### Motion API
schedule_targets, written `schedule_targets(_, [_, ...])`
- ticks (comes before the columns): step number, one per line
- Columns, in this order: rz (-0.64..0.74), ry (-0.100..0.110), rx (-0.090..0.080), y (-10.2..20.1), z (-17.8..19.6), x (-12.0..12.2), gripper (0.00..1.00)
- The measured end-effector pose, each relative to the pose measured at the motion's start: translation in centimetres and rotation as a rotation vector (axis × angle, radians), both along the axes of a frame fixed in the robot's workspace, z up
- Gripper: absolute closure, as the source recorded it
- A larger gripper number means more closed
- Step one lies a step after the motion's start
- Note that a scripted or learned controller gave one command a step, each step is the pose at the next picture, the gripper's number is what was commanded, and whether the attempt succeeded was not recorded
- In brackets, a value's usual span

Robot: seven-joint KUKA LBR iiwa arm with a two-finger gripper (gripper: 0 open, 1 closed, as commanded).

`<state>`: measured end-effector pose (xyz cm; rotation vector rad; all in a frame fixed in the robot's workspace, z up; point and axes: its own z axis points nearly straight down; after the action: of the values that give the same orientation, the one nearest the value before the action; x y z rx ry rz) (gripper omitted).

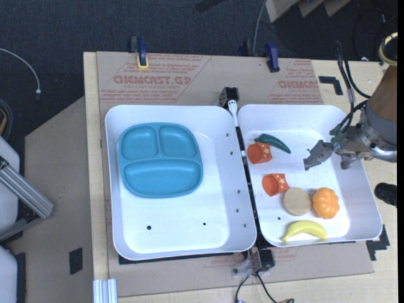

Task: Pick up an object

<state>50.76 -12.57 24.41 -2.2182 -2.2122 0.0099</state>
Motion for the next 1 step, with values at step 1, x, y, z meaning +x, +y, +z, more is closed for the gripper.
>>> schedule_targets(1, [0.003,-0.011,-0.002,0.02,0.52,0.22,0.0])
